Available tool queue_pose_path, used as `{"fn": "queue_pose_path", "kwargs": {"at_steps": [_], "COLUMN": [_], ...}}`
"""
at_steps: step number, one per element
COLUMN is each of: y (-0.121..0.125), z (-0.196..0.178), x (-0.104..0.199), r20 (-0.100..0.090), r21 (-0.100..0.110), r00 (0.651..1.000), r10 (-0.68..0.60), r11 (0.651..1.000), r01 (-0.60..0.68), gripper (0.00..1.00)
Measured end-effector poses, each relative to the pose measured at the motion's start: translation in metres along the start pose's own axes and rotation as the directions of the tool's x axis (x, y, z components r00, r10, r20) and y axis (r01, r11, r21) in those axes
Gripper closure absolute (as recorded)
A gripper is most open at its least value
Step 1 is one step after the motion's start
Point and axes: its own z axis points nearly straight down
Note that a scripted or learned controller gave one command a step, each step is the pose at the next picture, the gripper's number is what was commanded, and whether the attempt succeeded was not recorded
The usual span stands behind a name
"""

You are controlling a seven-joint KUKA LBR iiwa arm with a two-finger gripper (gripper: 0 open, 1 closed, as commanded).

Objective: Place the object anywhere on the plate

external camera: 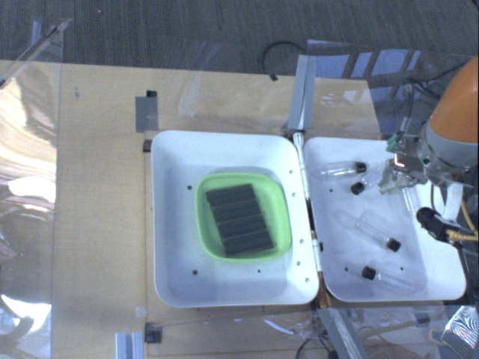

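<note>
Hovering over the right white bin (pixel 441 290), the gripper (pixel 400 172) — grip unreadable — lies right of the square green plate (pixel 281 204); clear vials (pixel 340 170) just leftward.

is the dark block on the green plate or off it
On it. The dark ridged block lies flat inside the green plate, in the left bin, with green rim showing on all sides.

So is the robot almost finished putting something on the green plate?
Not yet. The green plate in the left bin has a dark ridged block lying on it, but none of the clear tubes with black caps from the right bin. The gripper hovers over that bin's far side. Picking one up and carrying it across is left.
</note>
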Motion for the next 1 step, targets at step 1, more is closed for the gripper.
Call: {"fn": "queue_pose_path", "kwargs": {"at_steps": [1], "y": [-0.0881], "z": [0.006], "x": [0.0645], "r20": [0.0], "r21": [0.003], "r00": [0.995], "r10": [-0.098], "r11": [0.995], "r01": [0.098], "gripper": [1.0]}}
